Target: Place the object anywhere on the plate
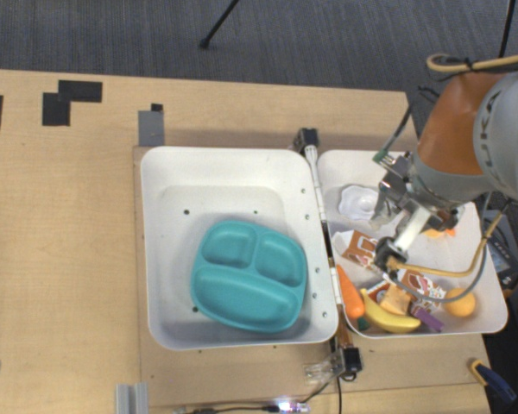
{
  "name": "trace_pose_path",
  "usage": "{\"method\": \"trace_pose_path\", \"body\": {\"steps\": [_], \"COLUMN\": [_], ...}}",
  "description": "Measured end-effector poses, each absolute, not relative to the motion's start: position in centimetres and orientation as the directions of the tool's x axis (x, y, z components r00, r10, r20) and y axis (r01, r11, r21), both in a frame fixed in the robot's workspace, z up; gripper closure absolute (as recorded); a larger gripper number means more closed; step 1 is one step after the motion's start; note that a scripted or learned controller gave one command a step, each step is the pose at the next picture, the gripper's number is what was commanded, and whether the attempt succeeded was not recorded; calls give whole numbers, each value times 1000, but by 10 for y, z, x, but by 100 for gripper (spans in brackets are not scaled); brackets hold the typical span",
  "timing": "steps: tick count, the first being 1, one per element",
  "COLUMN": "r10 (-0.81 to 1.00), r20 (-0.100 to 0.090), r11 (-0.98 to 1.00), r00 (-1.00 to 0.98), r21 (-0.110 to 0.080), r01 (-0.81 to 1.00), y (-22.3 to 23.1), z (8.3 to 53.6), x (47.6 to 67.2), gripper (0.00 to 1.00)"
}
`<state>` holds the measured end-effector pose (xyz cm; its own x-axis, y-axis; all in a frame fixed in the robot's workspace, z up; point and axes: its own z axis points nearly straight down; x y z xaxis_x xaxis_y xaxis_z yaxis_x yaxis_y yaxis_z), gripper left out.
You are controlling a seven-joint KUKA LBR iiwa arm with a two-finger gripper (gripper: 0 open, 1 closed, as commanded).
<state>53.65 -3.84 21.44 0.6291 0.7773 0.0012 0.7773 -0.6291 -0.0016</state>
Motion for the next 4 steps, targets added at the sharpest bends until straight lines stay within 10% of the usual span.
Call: {"method": "trace_pose_path", "body": {"steps": [2,3,4], "r10": [552,818,818], "r20": [0,1,1], "r11": [-834,-575,-576], "r00": [834,575,576], "r21": [-2,0,0], "r01": [552,818,818], "y": [82,148,148], "z": [184,230,230], "x": [487,487,487], "gripper": [100,100,0]}}
